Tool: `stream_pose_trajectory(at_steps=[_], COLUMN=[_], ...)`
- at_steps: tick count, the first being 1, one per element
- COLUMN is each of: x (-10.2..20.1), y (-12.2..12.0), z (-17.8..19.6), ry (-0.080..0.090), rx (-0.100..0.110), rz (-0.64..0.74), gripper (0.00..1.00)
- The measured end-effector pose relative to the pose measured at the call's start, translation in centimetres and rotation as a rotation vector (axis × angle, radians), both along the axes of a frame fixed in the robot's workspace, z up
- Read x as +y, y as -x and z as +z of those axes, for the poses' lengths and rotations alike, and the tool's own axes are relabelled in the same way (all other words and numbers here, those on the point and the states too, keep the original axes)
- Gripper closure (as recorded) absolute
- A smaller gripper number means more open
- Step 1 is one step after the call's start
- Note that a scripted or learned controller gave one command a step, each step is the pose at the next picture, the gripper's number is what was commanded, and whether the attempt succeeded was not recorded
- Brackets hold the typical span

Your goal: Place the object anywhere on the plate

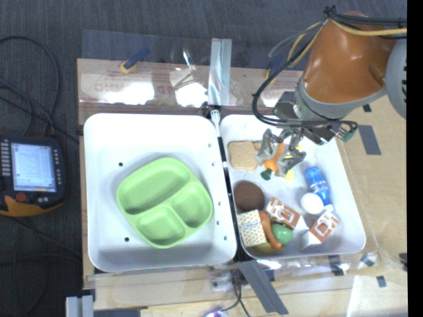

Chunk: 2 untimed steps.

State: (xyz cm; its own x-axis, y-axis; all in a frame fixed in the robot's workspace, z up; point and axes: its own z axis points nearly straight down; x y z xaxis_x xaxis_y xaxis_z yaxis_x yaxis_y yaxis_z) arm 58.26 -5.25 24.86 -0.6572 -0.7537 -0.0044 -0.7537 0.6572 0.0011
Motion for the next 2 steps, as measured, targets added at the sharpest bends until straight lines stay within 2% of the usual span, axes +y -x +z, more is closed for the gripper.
stream_pose_trajectory(at_steps=[1,2], x=[9.79,9.47], y=[2.46,2.38], z=[-3.63,-3.49], ry=[-0.001,0.001], rx=[0.003,0.0], rz=[0.017,0.011], gripper=[1.0,0.0])
